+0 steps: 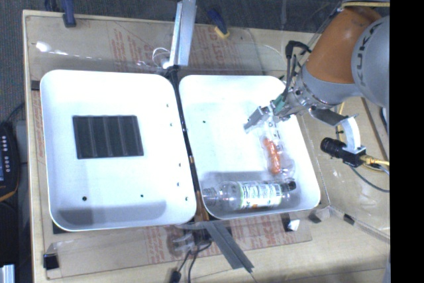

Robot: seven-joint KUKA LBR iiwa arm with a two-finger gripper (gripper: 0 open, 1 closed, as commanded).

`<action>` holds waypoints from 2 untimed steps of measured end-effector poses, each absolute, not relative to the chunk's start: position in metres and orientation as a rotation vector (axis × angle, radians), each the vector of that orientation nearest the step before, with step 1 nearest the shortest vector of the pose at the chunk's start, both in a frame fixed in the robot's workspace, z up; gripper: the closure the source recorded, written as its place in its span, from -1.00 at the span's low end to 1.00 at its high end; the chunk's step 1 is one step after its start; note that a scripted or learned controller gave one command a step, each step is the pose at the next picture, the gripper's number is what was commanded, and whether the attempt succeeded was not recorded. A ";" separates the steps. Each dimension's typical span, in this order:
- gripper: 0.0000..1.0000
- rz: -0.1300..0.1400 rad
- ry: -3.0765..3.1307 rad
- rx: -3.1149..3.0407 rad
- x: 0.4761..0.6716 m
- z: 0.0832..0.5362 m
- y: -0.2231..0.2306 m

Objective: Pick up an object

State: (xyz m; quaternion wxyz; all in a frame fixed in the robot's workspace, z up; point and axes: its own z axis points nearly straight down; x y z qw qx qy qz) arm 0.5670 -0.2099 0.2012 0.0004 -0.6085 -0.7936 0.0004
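Gripper [264, 120]: over right bin [218, 93], upper right part; finger spread cannot be told; tip just above orange object in clear wrap [274, 154], contact unclear. Clear bottle [248, 194]: lying along near wall. Left bin [59, 96]: dark ribbed panel [107, 136]

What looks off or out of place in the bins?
Nothing spilled or damaged. A clear plastic bottle lies on its side along the near wall of the right bin, with an orange-filled clear packet just above it. The claw hangs over that packet. The left bin holds a dark ribbed panel, lying flat.
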 end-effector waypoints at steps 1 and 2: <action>-1.00 0.002 -2.546 -1.834 0.552 0.205 -0.209; -1.00 0.002 -2.402 -2.024 0.565 0.223 -0.162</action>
